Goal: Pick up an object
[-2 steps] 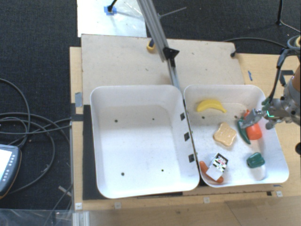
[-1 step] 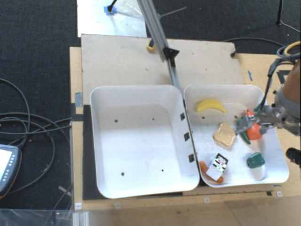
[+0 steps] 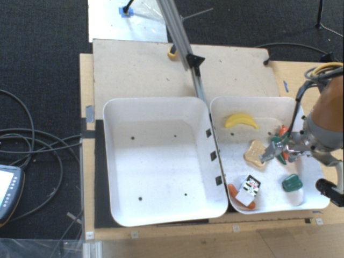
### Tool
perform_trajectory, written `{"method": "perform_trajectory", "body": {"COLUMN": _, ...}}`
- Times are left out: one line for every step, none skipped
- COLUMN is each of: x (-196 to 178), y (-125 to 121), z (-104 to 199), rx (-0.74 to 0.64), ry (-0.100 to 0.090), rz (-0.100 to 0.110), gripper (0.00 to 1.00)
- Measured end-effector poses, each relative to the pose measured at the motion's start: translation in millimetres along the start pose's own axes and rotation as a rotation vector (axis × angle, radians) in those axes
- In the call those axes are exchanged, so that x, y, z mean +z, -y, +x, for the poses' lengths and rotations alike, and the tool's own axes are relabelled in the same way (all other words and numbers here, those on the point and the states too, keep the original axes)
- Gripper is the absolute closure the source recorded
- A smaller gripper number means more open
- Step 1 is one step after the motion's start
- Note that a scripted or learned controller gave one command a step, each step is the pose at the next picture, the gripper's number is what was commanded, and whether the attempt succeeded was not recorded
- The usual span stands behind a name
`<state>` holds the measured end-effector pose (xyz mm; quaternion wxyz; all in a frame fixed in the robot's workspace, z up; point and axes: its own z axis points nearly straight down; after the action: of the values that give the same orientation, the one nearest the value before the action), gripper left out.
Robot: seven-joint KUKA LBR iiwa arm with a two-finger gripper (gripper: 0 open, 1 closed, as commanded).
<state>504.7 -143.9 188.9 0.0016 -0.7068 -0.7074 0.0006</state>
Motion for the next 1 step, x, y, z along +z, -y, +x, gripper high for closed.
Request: {"method": "perform_trajectory", "body": {"x": 46.4, "y": 8.6, "z": 1.0, "rx": 0.000, "ry": 0.000, "rz": 0.001, "gripper": 0.00}}
